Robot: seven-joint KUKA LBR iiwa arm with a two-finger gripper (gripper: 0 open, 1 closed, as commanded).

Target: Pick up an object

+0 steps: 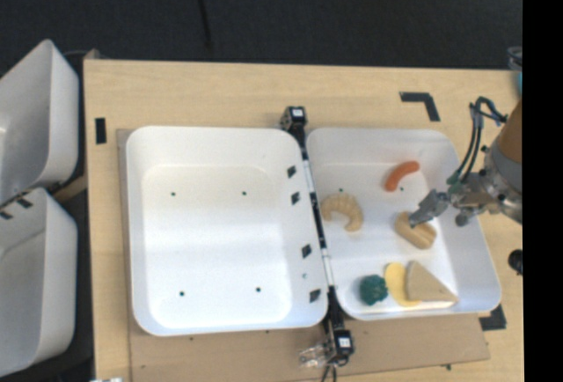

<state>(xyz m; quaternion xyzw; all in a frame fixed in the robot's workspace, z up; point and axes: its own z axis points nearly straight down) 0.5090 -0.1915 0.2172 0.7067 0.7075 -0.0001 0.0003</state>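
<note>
My gripper [445,212] reaches in from the right over the right bin [369,147], near its right wall. It stands open, with nothing between its fingers. One grey finger [427,208] points left, just above a tan bread-like piece [416,233]. An orange sausage shape [402,174] lies toward the bin's back. A pale croissant [343,210] rests left of centre. Along the front of the bin sit a green lump [373,289], a yellow piece [397,280] and a beige wedge [429,286].
The left bin [158,151] sits beside the right one, joined by a black-clipped divider [310,213]. Both rest on a wooden bench [202,90]. Two white containers [31,125] stand off the bench at the far left. Cables [479,129] hang by the arm's wrist.
</note>
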